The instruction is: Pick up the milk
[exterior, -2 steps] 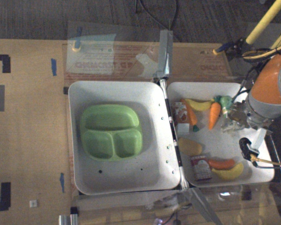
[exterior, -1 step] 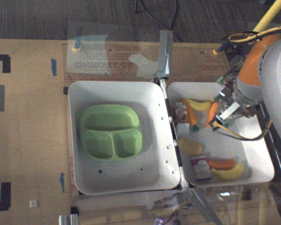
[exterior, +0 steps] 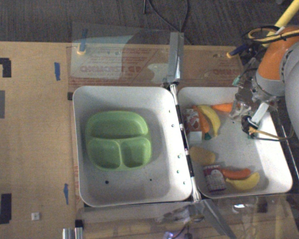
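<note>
The milk (exterior: 214,178) looks like a small white and red carton lying flat near the front edge of the right bin (exterior: 239,143). The gripper (exterior: 241,111) hangs over the back right part of that bin, below the arm's orange band (exterior: 276,59). It is beside an orange carrot (exterior: 222,107) and well behind the milk, not touching it. Nothing shows between the fingers.
A second reddish carton (exterior: 192,119), a banana (exterior: 211,118) and an orange piece lie at the right bin's back left. A pale bread-like piece (exterior: 203,156) sits mid-left. A carrot (exterior: 235,173) and a banana (exterior: 244,182) lie right of the milk. The left bin holds a green divided plate (exterior: 118,139).
</note>
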{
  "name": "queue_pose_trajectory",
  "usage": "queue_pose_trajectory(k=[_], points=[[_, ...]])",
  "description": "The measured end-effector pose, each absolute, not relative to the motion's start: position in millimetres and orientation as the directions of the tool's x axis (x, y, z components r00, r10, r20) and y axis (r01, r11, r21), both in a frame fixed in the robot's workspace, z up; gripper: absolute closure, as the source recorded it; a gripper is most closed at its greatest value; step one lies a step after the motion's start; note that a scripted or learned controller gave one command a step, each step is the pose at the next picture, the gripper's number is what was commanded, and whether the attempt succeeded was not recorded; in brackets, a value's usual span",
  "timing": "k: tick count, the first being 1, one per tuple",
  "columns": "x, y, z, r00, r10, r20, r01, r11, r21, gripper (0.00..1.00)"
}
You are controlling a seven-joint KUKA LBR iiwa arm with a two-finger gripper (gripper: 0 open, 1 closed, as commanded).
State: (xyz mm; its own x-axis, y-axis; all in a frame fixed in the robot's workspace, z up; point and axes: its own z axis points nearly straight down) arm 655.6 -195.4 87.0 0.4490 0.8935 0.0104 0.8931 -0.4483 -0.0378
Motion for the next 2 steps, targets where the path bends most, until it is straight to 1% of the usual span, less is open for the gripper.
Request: queue_pose_trajectory(k=[1, 2], points=[[668.2, -142, 202, 0.611, 0.792, 0.001, 0.792, -0.611, 0.003, 1.00], [660.9, -165, 264, 0.576, 0.817, -0.001, 0.817, -0.576, 0.001, 1.00]])
